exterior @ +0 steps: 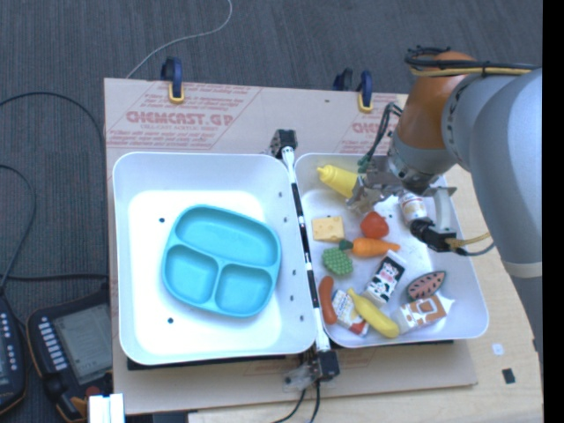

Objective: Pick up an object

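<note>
My jaws [359,196] hover beside the mustard bottle [337,179]; I cannot tell their opening, so I should centre squarely before closing.

Robotics laboratory: clamps [172,74] pin a board [176,122] at frame top; loose cables [26,201] cross grey carpet [70,42] at left.

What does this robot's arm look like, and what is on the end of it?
The arm is thick, rounded and pale grey, with an orange band above the wrist. Thin black cables loop around that band. The gripper at the end is small, of grey metal, with a black cable running off beside it.
</note>
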`<state>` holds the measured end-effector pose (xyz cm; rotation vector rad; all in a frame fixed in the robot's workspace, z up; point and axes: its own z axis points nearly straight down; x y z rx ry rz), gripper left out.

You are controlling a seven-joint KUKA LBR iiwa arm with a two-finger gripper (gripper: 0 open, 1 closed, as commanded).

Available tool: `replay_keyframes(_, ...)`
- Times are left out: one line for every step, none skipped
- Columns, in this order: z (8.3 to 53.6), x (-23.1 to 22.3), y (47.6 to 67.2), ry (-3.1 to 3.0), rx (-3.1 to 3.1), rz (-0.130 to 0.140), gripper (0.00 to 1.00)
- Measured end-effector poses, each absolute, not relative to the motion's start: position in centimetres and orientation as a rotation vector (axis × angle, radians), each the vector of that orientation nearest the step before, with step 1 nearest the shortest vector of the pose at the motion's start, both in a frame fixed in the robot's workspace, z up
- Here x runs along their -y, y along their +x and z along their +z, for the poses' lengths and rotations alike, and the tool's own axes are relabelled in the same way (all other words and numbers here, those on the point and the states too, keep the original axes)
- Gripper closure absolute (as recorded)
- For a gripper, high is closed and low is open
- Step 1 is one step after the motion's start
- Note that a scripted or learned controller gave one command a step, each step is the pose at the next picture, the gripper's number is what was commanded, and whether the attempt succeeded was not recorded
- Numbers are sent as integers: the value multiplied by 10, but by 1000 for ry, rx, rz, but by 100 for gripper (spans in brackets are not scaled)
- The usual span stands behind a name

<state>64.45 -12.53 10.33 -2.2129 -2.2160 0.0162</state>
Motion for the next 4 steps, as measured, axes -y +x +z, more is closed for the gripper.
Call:
replay_keyframes(103,125,645,-2214,2217,14,0)
replay_keyframes(113,125,645,-2213,2217,16,100)
replay_keyframes(113,125,645,-2214,2217,15,0)
replay_keyframes(89,100,590,-2230,2228,-6,0)
